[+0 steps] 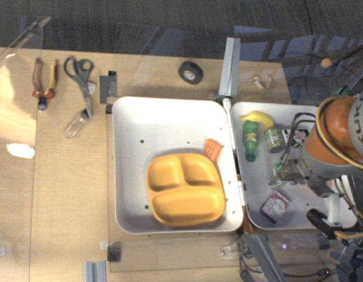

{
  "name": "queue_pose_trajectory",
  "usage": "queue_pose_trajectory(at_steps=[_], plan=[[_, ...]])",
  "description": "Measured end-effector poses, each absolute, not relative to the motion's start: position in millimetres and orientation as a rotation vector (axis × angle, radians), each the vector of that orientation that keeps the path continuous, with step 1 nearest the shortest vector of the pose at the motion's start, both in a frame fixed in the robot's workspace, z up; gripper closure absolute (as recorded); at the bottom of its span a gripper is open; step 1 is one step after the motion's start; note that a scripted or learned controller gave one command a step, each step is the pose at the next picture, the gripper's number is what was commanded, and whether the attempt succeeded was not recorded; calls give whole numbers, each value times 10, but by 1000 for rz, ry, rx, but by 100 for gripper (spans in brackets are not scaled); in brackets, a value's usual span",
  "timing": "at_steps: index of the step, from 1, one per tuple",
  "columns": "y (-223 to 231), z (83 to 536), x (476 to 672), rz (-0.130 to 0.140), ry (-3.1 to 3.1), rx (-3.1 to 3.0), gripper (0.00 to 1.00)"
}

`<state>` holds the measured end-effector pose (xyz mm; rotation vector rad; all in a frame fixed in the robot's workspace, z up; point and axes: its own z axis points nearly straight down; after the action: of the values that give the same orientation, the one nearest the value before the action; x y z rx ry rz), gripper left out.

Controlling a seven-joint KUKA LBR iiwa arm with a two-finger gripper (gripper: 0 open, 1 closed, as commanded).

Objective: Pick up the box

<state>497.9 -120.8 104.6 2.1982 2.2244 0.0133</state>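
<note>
Arm: grey KUKA arm (340, 140) with its orange band reaches in from the right, over the right bin (255, 213).
Gripper: gripper (285, 172) sits low in the right bin, just above the box; jaw state cannot be told, the fingers are too dark and small to separate.
Box: small purple-and-white box (275, 205) lies tilted on the right bin's floor near its front edge, apart from the gripper and not held.
Other right-bin contents: banana (258, 119) at the back, green bottle (250, 140) lying just in front of it, small green can (274, 138) beside the bottle.
Left bin: left bin (134, 175) holds a yellow divided tray (184, 188), with a small orange item (212, 150) touching its back right corner.
Bench: scissors (81, 84), red-handled pliers (43, 81), roll of black tape (191, 72) lie behind the bins.
</note>
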Motion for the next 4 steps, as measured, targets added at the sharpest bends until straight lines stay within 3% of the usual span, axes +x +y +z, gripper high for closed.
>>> queue_pose_trajectory(at_steps=[1, 2, 3, 4], plan=[[-1208, 1045, 4978, 13, 2225, 2198, 0], [-1130, 1069, 4884, 5, 2236, 2204, 0], [-911, 902, 4909, 11, 2236, 2187, 0], [-1068, 1219, 4887, 6, 2238, 2199, 0]])
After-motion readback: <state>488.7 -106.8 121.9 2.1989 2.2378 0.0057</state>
